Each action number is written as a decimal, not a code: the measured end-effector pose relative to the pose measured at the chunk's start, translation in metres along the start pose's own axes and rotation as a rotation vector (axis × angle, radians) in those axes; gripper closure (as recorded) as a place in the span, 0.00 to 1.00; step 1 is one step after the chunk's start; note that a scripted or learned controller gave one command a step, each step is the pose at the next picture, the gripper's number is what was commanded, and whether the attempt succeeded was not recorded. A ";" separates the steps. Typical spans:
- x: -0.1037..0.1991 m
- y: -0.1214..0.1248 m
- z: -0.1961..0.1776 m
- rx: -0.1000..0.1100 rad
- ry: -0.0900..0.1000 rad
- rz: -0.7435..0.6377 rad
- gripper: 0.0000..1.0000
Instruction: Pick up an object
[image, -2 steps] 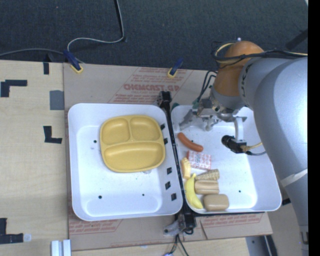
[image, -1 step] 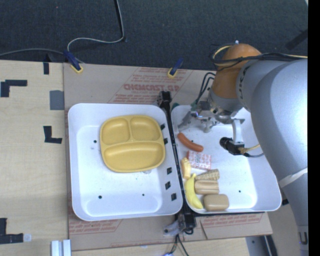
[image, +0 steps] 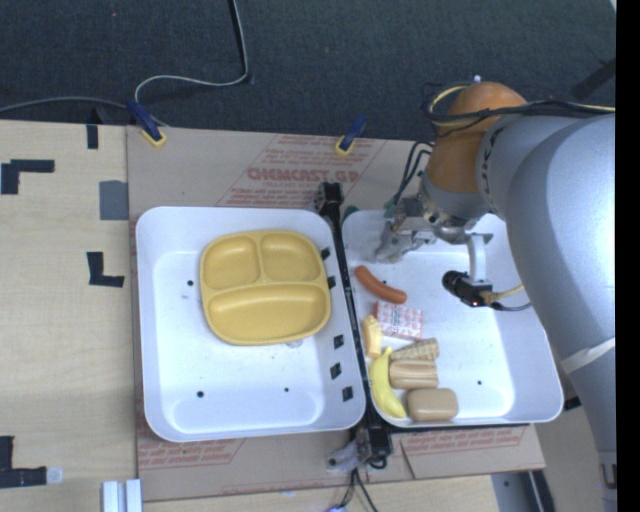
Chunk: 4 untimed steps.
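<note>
Near the right bin's (image: 520, 405) far rim, gripper (image: 398, 240) — grip unreadable — hovers clear of the sausage (image: 381, 285).

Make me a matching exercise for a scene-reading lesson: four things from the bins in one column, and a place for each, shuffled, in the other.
Things:
1. yellow divided plate
2. hot dog
3. banana
4. pincer

Places:
A. near front edge of the right bin
B. upper part of the right bin, above the food
C. in the left bin
D. right bin, just below the pincer

Pairs: 1-C, 2-D, 3-A, 4-B
</note>
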<state>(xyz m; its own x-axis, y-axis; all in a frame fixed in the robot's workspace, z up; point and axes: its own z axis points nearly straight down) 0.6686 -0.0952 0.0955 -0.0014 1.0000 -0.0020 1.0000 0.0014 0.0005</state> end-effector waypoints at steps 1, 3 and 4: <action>0.000 0.000 0.000 0.000 0.000 0.000 0.00; 0.000 0.000 -0.009 0.001 0.001 -0.001 0.00; -0.002 0.000 0.010 0.001 0.001 0.000 0.00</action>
<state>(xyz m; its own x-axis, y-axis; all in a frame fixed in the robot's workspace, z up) 0.6685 -0.0972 0.0852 -0.0015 1.0000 -0.0014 1.0000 0.0015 -0.0002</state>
